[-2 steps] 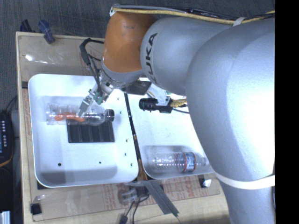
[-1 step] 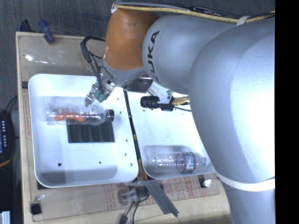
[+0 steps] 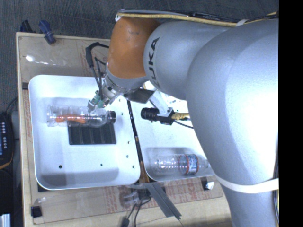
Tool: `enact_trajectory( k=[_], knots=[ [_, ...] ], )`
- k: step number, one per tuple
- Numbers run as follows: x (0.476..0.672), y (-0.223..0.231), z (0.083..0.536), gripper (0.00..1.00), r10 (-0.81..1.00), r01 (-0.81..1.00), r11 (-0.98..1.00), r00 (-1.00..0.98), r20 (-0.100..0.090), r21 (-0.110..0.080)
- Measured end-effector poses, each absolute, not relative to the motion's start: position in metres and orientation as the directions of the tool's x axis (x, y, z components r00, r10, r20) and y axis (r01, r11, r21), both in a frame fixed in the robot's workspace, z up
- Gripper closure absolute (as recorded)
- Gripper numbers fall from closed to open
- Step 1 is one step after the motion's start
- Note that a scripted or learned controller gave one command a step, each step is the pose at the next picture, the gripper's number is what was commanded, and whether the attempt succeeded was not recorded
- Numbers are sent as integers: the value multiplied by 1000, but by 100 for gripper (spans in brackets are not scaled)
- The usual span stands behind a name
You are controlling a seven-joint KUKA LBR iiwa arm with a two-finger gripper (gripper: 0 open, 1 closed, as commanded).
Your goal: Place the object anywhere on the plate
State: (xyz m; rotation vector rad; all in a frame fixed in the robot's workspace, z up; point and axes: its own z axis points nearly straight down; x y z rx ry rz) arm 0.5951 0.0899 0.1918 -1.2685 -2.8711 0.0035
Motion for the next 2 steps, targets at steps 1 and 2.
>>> enact_trajectory(
  k=[1, 2],
  knots=[
    [595, 90, 192, 0, 739, 739, 673, -673, 2, -3],
    [596, 90, 202, 100, 737, 737, 676, -676, 2, -4]
  ],
)
